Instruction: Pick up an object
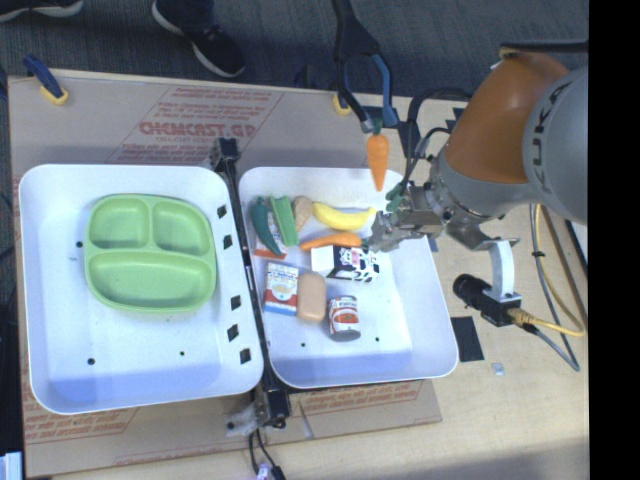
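Bins side by side on the bench, and the action is all in the right bin (425, 343); the grey arm (520, 138) with its orange band comes in from the right and drops its gripper (385, 230) over that bin's upper right part; how the claw stands I cannot tell, the tip is too small and cluttered to read; it sits just beside the right end of a yellow banana (342, 214) and right above a black-and-white carton (352, 262); an orange carrot (330, 240) lies between banana and carton; another carrot (377, 160) stands upright at the bin's top rim; green vegetables (272, 223) lie along the bin's left side, with a small printed box (282, 288) and a tan block (312, 295) below them, touching; a red-labelled can (343, 318) rests just right of the block; over in the left bin (50, 368) sits a green divided plate (150, 250), well apart from the gripper.
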`<state>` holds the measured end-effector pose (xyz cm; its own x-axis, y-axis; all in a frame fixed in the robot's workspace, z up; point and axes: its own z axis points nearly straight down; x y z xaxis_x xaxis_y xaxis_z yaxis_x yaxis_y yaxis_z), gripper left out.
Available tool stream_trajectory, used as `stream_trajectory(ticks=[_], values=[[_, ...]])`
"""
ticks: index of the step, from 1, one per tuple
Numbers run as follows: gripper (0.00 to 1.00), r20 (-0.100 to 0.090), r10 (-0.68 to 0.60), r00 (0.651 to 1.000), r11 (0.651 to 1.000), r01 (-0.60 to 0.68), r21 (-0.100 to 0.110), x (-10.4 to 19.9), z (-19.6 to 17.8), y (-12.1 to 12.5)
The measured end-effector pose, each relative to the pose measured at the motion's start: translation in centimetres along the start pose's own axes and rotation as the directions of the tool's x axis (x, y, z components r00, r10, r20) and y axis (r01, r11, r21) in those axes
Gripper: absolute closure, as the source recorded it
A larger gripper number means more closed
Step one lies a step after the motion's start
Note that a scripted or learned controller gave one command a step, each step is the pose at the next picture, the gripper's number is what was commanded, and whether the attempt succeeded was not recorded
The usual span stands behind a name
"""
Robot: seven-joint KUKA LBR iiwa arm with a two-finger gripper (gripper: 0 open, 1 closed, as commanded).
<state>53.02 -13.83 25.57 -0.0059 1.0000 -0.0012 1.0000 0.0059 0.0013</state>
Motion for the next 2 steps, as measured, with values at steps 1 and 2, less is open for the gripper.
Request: stream_trajectory(ticks=[1,2], values=[[1.0,-0.001,-0.001,1.0,1.0,0.001,0.006,3.11,5.4,0.67],[0.0,-0.001,0.0,1.0,1.0,0.0,0.006,3.07,5.39,0.66]])
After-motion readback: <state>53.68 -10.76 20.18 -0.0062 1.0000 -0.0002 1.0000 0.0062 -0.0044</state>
